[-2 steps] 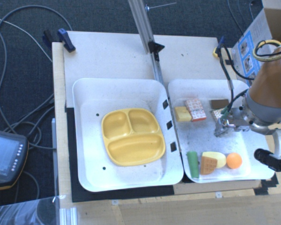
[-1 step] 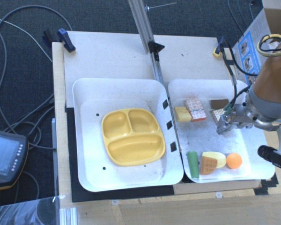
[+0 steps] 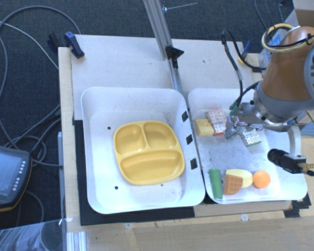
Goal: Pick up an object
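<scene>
While the gripper (image 3: 235,129) hovers in the right bin (image 3: 220,95), its opening cannot be judged.
At left, a yellow divided plate (image 3: 148,152) lies in the left bin (image 3: 94,140).

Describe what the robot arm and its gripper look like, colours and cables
The arm is bulky and rounded, orange-brown on top with a grey collar below. Black and yellow cables loop across its top. The gripper is a small metallic grey assembly with green accents.
</scene>
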Controlling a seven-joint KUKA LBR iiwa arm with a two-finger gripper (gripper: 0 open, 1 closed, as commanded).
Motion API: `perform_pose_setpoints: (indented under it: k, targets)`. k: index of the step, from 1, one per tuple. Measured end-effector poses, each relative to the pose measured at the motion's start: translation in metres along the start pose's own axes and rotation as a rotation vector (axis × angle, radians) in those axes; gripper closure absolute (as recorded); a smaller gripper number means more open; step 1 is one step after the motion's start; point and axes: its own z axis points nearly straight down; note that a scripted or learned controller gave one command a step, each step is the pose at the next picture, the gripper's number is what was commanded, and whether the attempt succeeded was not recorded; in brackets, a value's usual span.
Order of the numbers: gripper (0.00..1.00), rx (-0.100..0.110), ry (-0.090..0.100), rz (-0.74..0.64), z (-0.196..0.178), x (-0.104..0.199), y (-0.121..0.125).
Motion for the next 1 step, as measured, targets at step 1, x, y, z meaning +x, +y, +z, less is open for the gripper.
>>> perform_pose_setpoints:
  k: [1]
  targets:
    - [1.00,0.002,0.001,0.000,0.0016,0.0598,0.0149]
